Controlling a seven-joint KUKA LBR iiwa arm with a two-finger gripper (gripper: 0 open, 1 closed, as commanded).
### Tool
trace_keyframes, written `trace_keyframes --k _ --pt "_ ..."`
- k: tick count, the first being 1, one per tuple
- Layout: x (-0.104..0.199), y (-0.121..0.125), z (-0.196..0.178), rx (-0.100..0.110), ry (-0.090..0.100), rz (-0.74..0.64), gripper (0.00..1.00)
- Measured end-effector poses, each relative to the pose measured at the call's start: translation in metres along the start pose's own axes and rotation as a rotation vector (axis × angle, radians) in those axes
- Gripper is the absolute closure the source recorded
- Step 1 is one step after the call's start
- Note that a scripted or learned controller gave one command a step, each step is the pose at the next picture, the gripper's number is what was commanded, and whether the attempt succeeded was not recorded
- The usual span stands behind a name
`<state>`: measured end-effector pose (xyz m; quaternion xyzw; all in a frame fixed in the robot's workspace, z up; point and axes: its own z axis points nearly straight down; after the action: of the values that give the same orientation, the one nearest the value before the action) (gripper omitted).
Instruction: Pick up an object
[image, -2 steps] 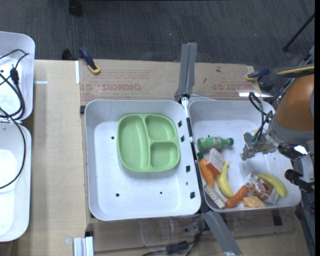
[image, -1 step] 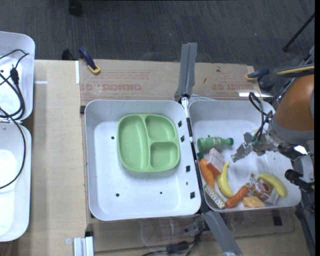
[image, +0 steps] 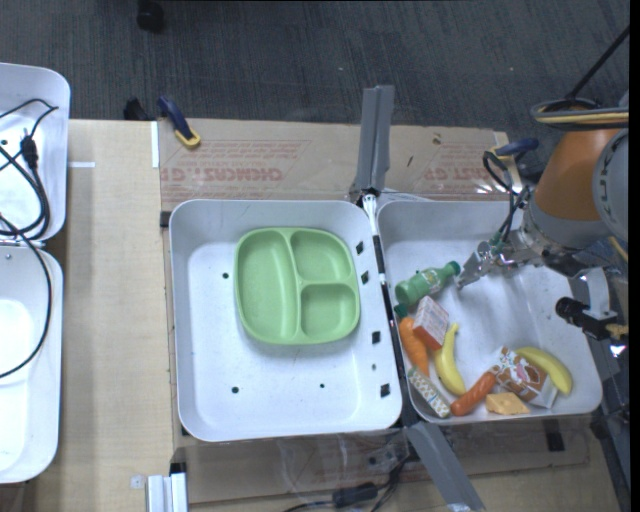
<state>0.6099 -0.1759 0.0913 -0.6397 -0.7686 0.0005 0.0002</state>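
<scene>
Here the 2 white bins sit side by side on the worktop (image: 110, 300), their inner rims touching. The left bin (image: 200, 380) holds a smooth green 3-compartment plate (image: 297, 285) with bare floor all around it. The right bin (image: 560, 330) is bare in its upper and middle part; its lower-left corner is crowded. The hand (image: 478, 266) hangs over that open floor, whether open or closed I cannot tell. Just beside it lies a glossy green bottle (image: 425, 283), long axis running left-right, white cap toward the hand. Below it: carrot (image: 413, 345), curved banana (image: 449, 361), second banana (image: 547, 367).
</scene>
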Motion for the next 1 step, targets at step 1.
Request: trace_keyframes --k 1 --pt "0.0150 0.0410 0.0060 0.042 0.010 0.035 0.00"
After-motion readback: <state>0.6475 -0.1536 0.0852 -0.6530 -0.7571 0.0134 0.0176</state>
